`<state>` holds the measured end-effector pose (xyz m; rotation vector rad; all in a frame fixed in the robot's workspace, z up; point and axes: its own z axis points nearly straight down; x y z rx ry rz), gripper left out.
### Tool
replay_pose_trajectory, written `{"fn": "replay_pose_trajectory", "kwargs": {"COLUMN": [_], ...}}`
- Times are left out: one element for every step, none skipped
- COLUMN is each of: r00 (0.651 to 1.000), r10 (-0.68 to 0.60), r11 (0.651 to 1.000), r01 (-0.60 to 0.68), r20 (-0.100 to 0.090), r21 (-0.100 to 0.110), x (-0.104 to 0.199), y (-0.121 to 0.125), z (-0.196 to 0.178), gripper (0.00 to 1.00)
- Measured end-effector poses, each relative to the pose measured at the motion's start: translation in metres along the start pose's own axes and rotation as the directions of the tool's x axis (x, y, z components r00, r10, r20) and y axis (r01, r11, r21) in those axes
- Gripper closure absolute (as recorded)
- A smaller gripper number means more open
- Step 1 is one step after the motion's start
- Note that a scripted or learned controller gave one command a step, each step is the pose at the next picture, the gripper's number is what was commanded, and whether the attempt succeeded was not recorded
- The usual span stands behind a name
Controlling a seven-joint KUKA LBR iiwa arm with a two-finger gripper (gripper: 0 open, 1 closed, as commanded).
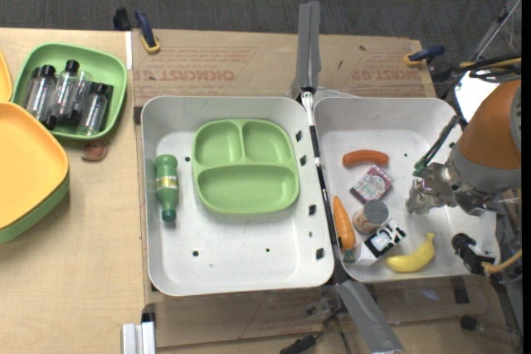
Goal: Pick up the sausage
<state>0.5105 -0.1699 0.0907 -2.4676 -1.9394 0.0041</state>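
Observation:
The sausage [366, 157], a short orange-red link, lies in the right bin [415, 113] near its upper middle. My gripper [420, 198] hangs over the right side of that bin, to the right of and below the sausage, well apart from it. Nothing shows between its fingers.
Below the sausage in the right bin lie a purple packet [371, 184], a small can [371, 215], a carrot [343, 223], a black-and-white item [385, 240] and a banana [411, 256]. The left bin [158, 261] holds a green divided plate [246, 163] and a green bottle [167, 186].

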Motion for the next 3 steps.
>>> {"fn": "replay_pose_trajectory", "kwargs": {"r00": [0.976, 0.873, 0.872], "r10": [-0.216, -0.488, -0.489], "r11": [0.976, 0.873, 0.872], "r01": [0.216, 0.488, 0.489], "r20": [0.002, 0.004, 0.004], "r21": [-0.003, -0.003, -0.003], "x": [0.049, 0.127, 0.127], "y": [0.043, 0.082, 0.082], "z": [-0.001, -0.101, -0.101], "gripper": [1.0, 1.0, 0.0]}}
